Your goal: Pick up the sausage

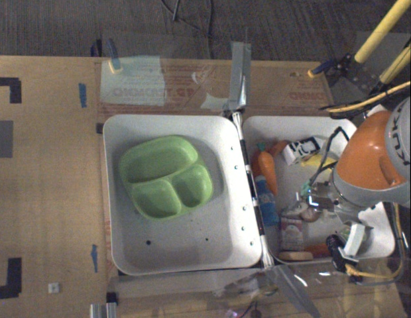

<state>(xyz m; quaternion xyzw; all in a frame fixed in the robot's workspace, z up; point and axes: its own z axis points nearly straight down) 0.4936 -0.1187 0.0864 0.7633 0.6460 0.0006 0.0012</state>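
Gripper [306,204] opening: we cannot tell. Just below lies, probably, the reddish-brown sausage [313,251]: light, soft, slippery; grip it mid-length.

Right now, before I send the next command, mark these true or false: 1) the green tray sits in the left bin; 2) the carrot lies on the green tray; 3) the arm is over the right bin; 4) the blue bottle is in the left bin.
1) True: the green tray rests in the left bin.
2) False: the carrot lies in the right bin, near its left wall.
3) True: the arm hangs over the right bin.
4) False: the blue bottle lies in the right bin, just below the carrot.
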